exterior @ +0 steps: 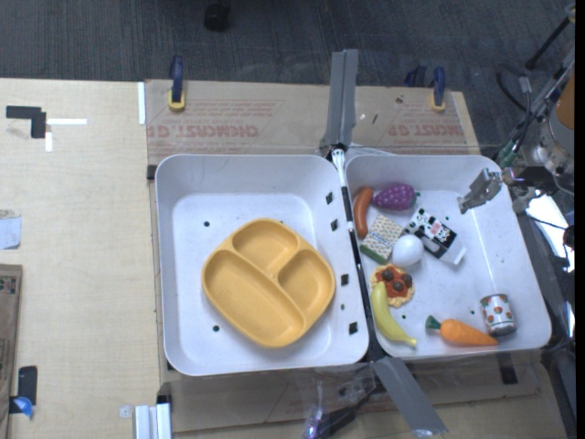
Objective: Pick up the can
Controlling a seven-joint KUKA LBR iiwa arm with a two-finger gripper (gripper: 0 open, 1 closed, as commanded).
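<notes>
Bins, two of them, sit side by side on the bench (pixel 82 245), both shallow and white. Nearest the camera in the right bin (pixel 535 273) lie three things along its front: one banana (pixel 390 316) by the divider, one carrot (pixel 464 333) just beside it, tip pointing toward the banana, and one can (pixel 497 313) in the front right corner. The can is silver with red spots, lies tilted on the bin floor, and almost touches the carrot's thick end.

A little farther back, one small pizza toy (pixel 396 283) rests against the banana's top end. Behind it comes one white egg (pixel 406 250), touching a waffle-patterned block (pixel 382 235) on one side and one black-and-white carton (pixel 433 234) on the other. At the back of that bin, one red sausage (pixel 363 210) stands along the divider and one bunch of purple grapes (pixel 394 196) lies just beside it. That makes nine things in the right bin.

The left bin (pixel 183 208) holds a single thing: one yellow plate (pixel 268 282) with three compartments, turned at a slant, nothing lying in it.

The gripper (pixel 479 190) hangs over the far right corner of the right bin, well apart from the can and from everything else. Whether its fingers are spread or pressed together I cannot tell; nothing shows between them.

Farthest off, two blue clamps (pixel 175 85) pin a cardboard sheet (pixel 247 122) behind the bins.
</notes>
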